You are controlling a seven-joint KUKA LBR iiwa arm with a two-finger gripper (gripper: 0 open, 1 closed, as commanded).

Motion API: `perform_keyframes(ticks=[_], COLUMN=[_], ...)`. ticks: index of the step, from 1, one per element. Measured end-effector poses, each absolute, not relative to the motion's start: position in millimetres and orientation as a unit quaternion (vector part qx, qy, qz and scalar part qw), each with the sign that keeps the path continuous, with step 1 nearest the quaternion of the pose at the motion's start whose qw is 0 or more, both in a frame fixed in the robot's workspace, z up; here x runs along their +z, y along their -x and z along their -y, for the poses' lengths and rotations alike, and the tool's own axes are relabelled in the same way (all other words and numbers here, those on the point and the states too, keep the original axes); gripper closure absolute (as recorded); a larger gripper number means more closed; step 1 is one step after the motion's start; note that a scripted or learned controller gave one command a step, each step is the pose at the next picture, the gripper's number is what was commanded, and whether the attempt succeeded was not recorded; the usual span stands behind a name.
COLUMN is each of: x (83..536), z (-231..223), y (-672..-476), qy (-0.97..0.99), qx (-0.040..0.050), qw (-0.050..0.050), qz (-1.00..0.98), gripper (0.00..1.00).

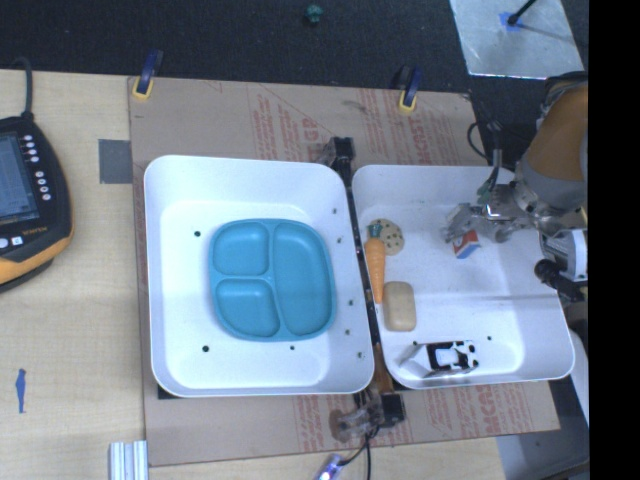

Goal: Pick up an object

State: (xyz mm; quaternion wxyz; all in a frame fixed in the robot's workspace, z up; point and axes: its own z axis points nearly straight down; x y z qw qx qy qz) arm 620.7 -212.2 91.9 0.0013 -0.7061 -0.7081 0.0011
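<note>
The right bin (520, 313) holds an orange carrot (375, 268), a round speckled cookie (388, 236), a tan block (400, 305) and a black-and-white object (450, 356) near its front wall. A small red, white and blue item (466, 249) lies in the far right part of that bin. My gripper (468, 230) is low over the bin, right at that small item and partly covering it. The grey arm with its orange band (560, 138) reaches in from the right.
A blue divided plate (272, 278) sits in the left bin (160, 268). A teach pendant (25, 203) lies on the bench at the far left. Clamps (342, 153) join the bins at the middle seam. Bare bin floor lies between the tan block and the gripper.
</note>
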Motion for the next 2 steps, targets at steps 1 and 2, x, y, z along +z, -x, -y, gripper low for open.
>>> perform_keyframes(ticks=[1,2], x=[92,228], z=[180,207], y=[-650.7,-632.7], qy=[0.706,0.706], qx=[0.0007,0.0003], qw=[0.001,0.000], qz=[0.708,0.708], gripper=[0.00,0.00])
